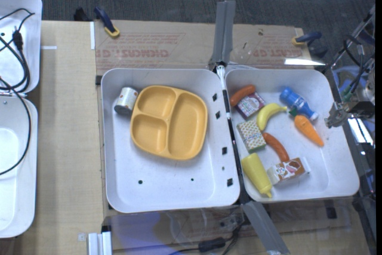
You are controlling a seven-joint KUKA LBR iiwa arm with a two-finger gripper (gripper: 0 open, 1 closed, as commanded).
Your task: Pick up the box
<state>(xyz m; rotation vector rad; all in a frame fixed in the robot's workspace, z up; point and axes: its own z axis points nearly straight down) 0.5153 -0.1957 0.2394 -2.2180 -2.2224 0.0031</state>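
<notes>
camera view | flat rectangular carton box (288, 171) in right bin (334, 185) | hand (335, 117) at rim, grip unclear

Two shallow white bins sit side by side on the bench. The left bin (119, 188) holds a yellow three-compartment plastic plate (169, 122), with a small metal can (125, 100) touching the plate's left edge. In the right bin (340, 185), a red sausage (242, 95) lies at the back left, a small dark red packet (250, 105) just before it, and a yellow banana (270, 114) to that packet's right. A blue plastic bottle (297, 103) lies at the back right, an orange carrot (309, 130) before it. A green patterned box (251, 135) lies below the banana, an orange-red sausage (277, 147) to its right. A yellow squeeze bottle (257, 174) and a white-and-brown carton (288, 171) lie nearest the front.
</notes>
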